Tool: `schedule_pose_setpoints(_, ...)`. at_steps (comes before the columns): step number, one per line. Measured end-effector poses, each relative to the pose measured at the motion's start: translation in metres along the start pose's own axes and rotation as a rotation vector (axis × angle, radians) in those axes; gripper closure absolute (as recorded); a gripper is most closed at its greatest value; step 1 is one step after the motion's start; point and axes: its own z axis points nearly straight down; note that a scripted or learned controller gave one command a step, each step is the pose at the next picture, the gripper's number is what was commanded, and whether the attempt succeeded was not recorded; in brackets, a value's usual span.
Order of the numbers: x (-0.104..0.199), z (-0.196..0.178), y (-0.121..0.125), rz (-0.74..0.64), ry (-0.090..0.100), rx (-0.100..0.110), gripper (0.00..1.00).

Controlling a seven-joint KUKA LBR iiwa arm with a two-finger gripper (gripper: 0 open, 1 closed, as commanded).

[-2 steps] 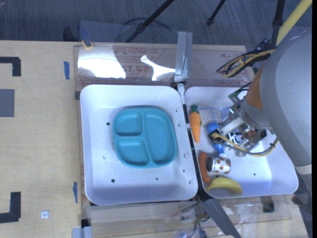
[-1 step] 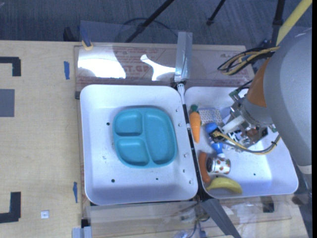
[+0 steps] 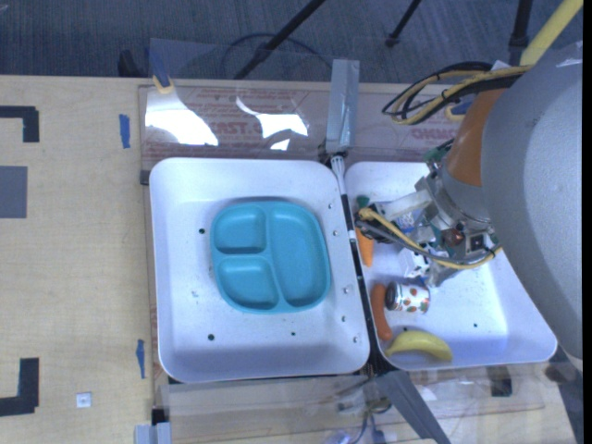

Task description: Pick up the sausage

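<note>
While the arm [image 3: 541, 183] is seen at 3 o'clock:
Gripper [image 3: 418, 268]: grip state cannot be told.
Sausage [image 3: 380, 311]: laid at 8 o'clock of gripper, right bin [image 3: 490, 317].

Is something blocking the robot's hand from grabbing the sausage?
Partly. The sausage lies against the right bin's left wall, with a small can right beside it, between it and the hand. A banana lies nearby.

The sausage [image 3: 378, 311] was orange-red and slim, and it lay lengthwise against the right bin's left wall.
</note>
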Motion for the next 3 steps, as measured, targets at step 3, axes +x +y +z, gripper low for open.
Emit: schedule_pose_setpoints(3, 0.048, -0.029, -0.182, 0.007, 0.004, -0.002, 1.00)
